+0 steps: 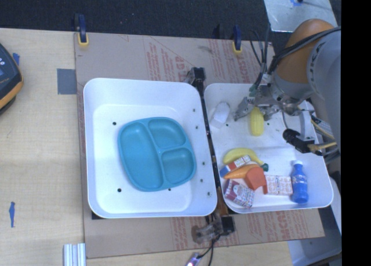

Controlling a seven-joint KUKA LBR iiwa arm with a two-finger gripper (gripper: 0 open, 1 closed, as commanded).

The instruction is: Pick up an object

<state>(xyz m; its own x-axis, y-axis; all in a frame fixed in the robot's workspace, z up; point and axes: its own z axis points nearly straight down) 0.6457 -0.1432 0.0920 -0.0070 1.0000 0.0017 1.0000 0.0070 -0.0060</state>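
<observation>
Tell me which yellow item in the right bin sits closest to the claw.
The upright yellow piece directly beneath the claw; the yellow banana lies farther down, in the pile.

Single fixed camera above bench (40,143), looking down at slant. Both white bins in frame: left bin (98,143), right bin (316,198). Arm (316,56) enters from view's right. Moderate distance.

Even, bright overhead light, faint shadows, mild glare on the 2 white bins (145,88), and perhaps slightly soft focus.
</observation>
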